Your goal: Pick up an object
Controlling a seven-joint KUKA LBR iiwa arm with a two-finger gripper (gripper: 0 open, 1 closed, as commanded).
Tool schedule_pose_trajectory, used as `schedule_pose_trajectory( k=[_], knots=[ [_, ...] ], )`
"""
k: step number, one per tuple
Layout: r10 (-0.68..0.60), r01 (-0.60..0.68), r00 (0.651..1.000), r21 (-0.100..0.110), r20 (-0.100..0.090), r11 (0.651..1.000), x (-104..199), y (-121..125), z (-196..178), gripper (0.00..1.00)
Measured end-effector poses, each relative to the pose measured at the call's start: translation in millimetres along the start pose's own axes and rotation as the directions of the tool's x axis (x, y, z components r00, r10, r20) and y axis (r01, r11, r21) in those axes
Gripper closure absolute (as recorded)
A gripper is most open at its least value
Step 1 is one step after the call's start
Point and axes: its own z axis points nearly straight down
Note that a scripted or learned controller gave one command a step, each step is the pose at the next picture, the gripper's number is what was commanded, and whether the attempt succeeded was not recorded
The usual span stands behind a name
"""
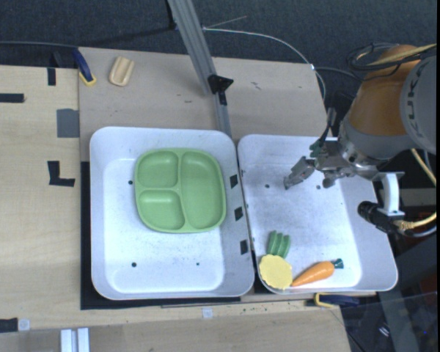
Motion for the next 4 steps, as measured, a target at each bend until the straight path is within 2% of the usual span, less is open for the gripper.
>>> schedule_pose_trajectory(
  k=[1, 3, 4],
  knots=[
    [0.0, 0.0, 1.0, 0.0, 0.0, 1.0, -0.1, 0.0, 0.0, 0.0],
    [0.001, -0.001, 1.0, 0.005, 0.001, 1.0, -4.9, -9.3, 90.8, 0.0],
    [0.001, -0.001, 1.0, -0.001, 0.002, 1.0, -5.0, -9.3, 110.0, 0.0]
  ],
)
